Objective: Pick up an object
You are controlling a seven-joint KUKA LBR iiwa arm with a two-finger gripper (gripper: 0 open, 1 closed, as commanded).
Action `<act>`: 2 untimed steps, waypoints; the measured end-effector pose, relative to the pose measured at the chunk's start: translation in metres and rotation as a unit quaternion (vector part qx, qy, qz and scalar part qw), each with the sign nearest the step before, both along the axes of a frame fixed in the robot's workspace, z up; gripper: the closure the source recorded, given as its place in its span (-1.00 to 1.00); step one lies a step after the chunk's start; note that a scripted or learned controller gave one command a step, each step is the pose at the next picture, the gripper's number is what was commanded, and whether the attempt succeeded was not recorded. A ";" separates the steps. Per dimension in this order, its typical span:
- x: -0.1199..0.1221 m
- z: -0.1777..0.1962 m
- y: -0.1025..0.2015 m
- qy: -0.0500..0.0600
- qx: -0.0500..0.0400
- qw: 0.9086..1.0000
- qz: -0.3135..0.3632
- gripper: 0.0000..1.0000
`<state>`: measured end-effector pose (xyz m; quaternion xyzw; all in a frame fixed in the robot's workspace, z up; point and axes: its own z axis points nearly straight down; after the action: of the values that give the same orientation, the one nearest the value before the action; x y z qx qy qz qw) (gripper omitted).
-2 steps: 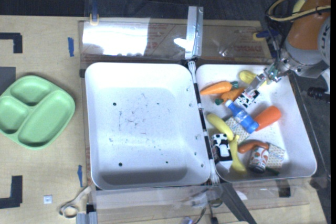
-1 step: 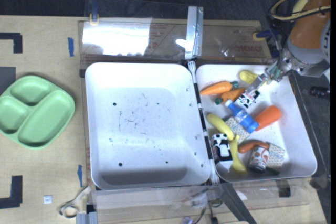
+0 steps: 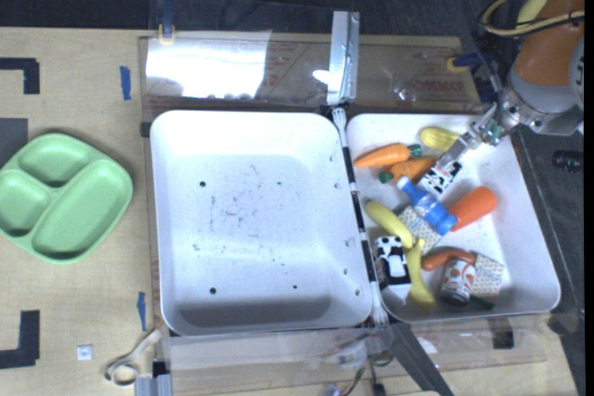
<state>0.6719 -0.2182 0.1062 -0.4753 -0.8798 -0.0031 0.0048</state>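
Two shallow white bins sit side by side on the bench. The left bin (image 3: 251, 292), the larger, shows only scuffs and a few dark specks on its floor. The right bin (image 3: 529, 227), touching the left bin along a shared wall, holds a loose heap of toy items. Largest of these is an orange carrot (image 3: 475, 205) lying right of the heap's centre; a second carrot (image 3: 381, 155) with a green tip lies near the far-left corner of this bin, and a smaller orange piece (image 3: 413, 169) sits just beside it. A yellow banana (image 3: 387, 222) curves along the wall shared with the left bin, touching a black-and-white patterned block (image 3: 393, 261) nearer the front. A blue-and-white bottle (image 3: 427, 202) lies tilted between the carrots. A printed can (image 3: 457, 281) rests on its side near the front edge, its label too small to read, against a crumpled wrapper (image 3: 486, 273). A pale yellow lemon (image 3: 437, 138) lies at the far side. The gripper (image 3: 476, 136) hangs just right of the lemon, over the bin's far part; whether it is spread or clenched cannot be made out, and nothing is seen between its tips. The arm (image 3: 548, 70) is cut off at the right. Well left of the left bin rests a green divided tray (image 3: 102, 190).
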 end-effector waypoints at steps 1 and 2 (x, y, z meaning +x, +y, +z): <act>-0.033 0.002 0.024 -0.024 -0.012 0.998 0.060 -1.00; -0.031 0.123 -0.005 -0.007 -0.006 0.984 0.177 -1.00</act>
<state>0.6409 -0.2237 0.2293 -0.3123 -0.9500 -0.0006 -0.0041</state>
